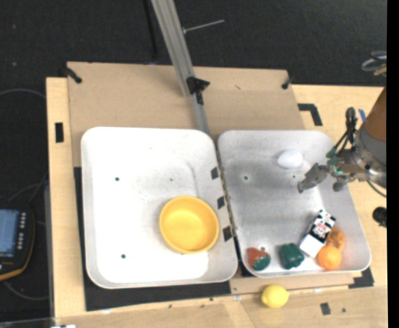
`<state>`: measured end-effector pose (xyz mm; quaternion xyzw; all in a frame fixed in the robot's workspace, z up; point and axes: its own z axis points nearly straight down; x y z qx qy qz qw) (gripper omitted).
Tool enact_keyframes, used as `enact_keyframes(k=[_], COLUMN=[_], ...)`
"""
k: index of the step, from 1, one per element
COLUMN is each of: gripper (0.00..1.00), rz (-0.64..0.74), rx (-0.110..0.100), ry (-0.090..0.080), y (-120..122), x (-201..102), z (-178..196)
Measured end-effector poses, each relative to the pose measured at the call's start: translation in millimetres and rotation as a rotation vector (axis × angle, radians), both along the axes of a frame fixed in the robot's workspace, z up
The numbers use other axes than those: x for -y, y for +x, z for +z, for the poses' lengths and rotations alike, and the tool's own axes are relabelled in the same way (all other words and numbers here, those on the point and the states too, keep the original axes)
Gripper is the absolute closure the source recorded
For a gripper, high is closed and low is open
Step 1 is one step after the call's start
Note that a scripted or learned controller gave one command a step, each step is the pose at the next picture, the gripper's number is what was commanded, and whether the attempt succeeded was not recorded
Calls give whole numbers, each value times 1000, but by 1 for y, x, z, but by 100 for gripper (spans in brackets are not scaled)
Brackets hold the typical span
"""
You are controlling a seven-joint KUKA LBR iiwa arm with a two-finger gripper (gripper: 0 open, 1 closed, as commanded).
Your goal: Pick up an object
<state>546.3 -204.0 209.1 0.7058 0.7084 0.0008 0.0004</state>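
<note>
Lemon (274,296): on the worktop, outside the bins.
White egg (290,159): light, smooth, slippery; pinch across its middle.
Gripper (326,178): fingers apart, holding nothing.

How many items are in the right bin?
6, possibly more hidden. White egg-shaped object near the back; along the front edge: red-and-green toy, green toy, black-and-white box, orange ball, with a smaller orange piece above it.

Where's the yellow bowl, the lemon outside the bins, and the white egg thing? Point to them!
yellow bowl (188,223), camera view, on its inside bottom.
lemon (274,296), camera view, on its middle.
white egg-shaped thing (290,159), camera view, on its top.
</note>
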Motion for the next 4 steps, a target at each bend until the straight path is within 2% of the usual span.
enact_keyframes(k=[1, 2, 3, 4], gripper=[0, 0, 0, 100], rz=[0, -5, -6, -9], rx=[0, -7, -2, 4], ry=[0, -2, -4, -3], y=[0, -1, -1, 0], x=[0, 3, 5, 5], z=[0, -63, -110, -97])
